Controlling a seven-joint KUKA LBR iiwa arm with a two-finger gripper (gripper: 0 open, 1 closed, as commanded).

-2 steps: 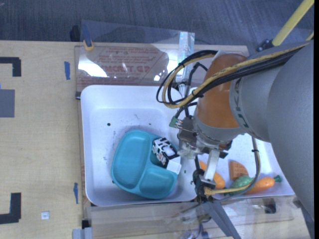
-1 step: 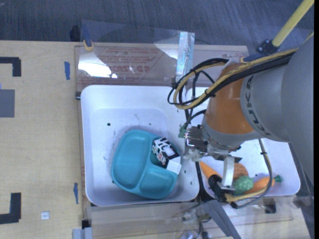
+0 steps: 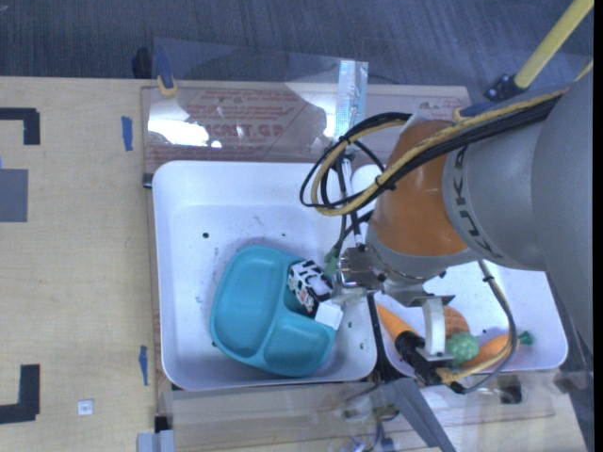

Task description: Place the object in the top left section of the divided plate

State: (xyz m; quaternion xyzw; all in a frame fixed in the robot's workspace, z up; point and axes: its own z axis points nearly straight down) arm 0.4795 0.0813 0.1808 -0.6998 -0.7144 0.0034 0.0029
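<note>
A: Over the plate's three o'clock rim, we see the gripper (image 3: 325,290) with a black-and-white patterned object (image 3: 303,283) just at its tip. We cannot tell how wide it stands, nor whether the object is truly between its fingers.

B: So our worry is a loose hold. If it releases now, we judge the object could land on the rim or the ridge and roll into the wrong section of the divided plate (image 3: 254,323).

A: Agreed. That plate is smooth teal plastic, rounded, with raised dividers, and looks slippery. It sits tilted in the left bin (image 3: 179,252), toward six o'clock.

B: The object looks small, blocky, hard-edged. We think it may tumble.

A: At four o'clock, the right bin (image 3: 551,342) holds an orange carrot-like piece (image 3: 490,347) and a knobbly green one (image 3: 464,347).
</note>
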